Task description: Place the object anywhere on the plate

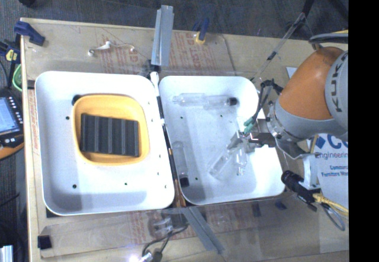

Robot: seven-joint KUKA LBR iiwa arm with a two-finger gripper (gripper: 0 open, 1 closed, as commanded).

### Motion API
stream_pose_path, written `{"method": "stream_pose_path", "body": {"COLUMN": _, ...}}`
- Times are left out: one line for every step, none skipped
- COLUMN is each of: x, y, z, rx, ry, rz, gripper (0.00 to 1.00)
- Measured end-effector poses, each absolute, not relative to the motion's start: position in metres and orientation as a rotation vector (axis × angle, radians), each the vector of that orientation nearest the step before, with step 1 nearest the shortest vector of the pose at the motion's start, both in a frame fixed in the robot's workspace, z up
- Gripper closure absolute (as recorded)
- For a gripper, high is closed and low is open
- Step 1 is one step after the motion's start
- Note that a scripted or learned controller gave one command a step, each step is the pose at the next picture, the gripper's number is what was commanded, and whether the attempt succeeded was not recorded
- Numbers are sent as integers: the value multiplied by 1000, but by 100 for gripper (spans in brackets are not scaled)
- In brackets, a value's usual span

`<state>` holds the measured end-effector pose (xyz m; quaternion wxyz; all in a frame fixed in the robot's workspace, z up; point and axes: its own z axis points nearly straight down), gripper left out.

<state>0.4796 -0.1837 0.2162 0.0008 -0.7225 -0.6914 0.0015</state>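
A yellow plate [83, 114] lies in the left bin [50, 184], and a dark ridged slab [110, 135] covers its middle. The right bin [195, 192] holds three clear plastic bottles. One with a black cap [204, 101] lies along the far side. Another [179, 163] rests against the left wall. The third [220, 165] lies near the middle right. My gripper [240, 149] is low in the right bin, right at that third bottle's upper end. Glare and the clear plastic hide how the gripper meets the bottle.
The divider between the two bins [166, 142] runs up the middle. A metal bar [161, 35] and a blue clamp [202, 28] sit on the bench behind the bins. A handheld screen [7, 118] lies at the left edge. Cables and papers [323, 195] crowd the bench's right side under the arm.
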Motion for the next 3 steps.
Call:
{"method": "stream_pose_path", "body": {"x": 579, "y": -123, "z": 247, "rx": -2283, "ry": -2153, "rz": 2, "gripper": 100}}
{"method": "stream_pose_path", "body": {"x": 628, "y": -24, "z": 226, "rx": -2101, "ry": -2333, "rz": 3, "gripper": 100}}
{"method": "stream_pose_path", "body": {"x": 591, "y": 53, "z": 191, "rx": -1885, "ry": -2509, "rz": 5, "gripper": 100}}
